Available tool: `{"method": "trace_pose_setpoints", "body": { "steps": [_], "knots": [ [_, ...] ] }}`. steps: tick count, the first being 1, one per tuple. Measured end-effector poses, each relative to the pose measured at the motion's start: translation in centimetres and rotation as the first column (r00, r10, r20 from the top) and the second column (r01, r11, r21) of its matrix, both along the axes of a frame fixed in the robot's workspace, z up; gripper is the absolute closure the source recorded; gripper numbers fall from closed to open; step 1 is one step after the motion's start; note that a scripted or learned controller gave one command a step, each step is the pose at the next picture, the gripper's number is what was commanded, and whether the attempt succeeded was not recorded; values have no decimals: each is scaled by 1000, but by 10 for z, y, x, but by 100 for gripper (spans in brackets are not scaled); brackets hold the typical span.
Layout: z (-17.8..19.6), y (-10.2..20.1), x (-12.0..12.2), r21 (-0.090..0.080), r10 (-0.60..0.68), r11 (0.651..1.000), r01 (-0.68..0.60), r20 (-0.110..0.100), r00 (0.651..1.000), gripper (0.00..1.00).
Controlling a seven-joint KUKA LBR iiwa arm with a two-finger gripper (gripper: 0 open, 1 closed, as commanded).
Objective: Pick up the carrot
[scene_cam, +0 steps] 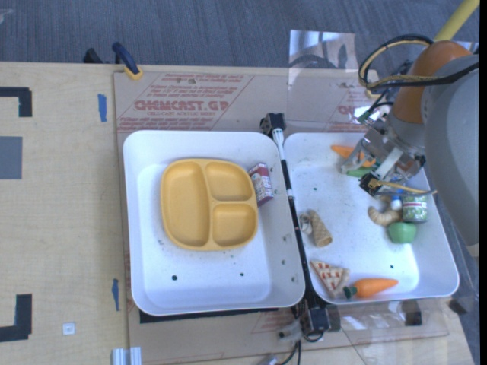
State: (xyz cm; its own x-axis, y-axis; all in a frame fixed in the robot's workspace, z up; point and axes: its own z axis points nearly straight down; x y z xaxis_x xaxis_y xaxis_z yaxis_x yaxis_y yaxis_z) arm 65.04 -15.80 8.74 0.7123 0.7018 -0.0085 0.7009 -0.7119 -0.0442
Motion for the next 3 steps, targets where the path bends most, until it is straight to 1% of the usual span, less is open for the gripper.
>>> {"method": "trace_pose_setpoints", "body": {
  "steps": [1, 2, 3],
  "knots": [
    [13, 0, 5, -16, 4, 1000, -4, 26, 1000, 100],
    [2, -14, -61, -27, 174, 985, -173, 44, 984, 100],
    [2, -2, -57, -12, 184, 983, -184, 49, 982, 0]
  ]
}}
